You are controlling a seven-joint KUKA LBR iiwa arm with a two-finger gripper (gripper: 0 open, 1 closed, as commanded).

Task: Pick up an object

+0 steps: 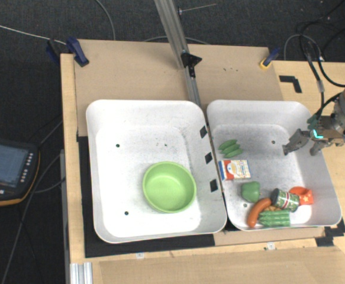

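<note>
Spread and holding nothing, the claw (304, 142) hangs over the right bin (290, 110) near its right wall, its two grey fingers (292, 145) apart above bare white floor. Well apart from it, toward the bin's near end, lie the objects: a green ridged piece (230, 148), a small carton (234, 170), a green pepper (250, 190), an orange carrot (257, 211), a can (286, 200) (lying on its side) and a green ridged block (274, 219). A green bowl (168, 187) sits in the left bin (110, 123) on the surface (136, 64).
</note>
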